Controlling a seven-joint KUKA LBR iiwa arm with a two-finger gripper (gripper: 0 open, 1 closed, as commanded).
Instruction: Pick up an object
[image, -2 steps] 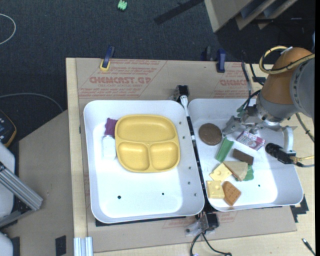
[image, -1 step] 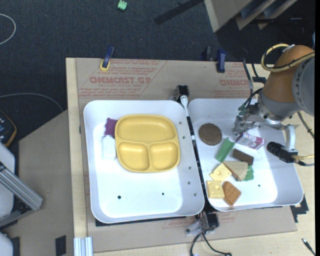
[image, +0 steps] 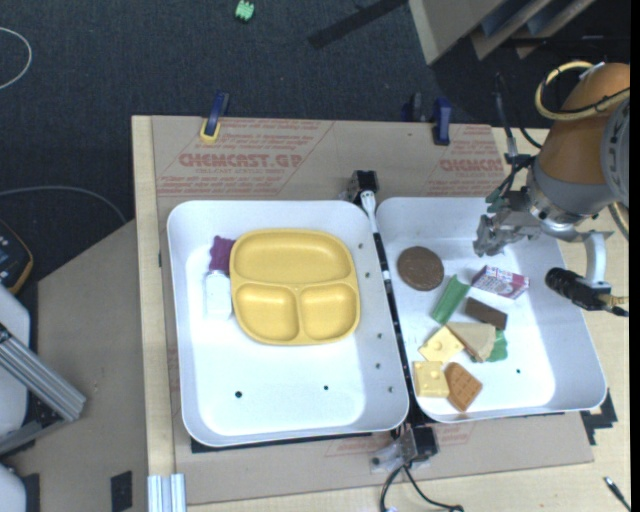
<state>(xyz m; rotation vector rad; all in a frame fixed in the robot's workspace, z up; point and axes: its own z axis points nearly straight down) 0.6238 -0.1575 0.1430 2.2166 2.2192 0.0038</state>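
My gripper (image: 490, 240) hangs over the back of the right bin (image: 570, 380), just above a pink-and-white wrapped packet (image: 500, 283). A brown round cookie (image: 421, 268) lies to its left. In front of these lie a green bar (image: 450, 298), a dark brown block (image: 487, 312), a tan wedge on a green piece (image: 478, 342), two yellow cheese-like squares (image: 437, 360) and an orange cracker (image: 463, 386). Nothing shows between the fingers.
The left bin (image: 200, 390) holds a yellow three-compartment plate (image: 295, 284), with a purple item (image: 220, 252) and a white item (image: 217, 296) at its left edge. A black divider (image: 385, 290) runs between the bins. Blue and yellow clamps sit on the board's far edge.
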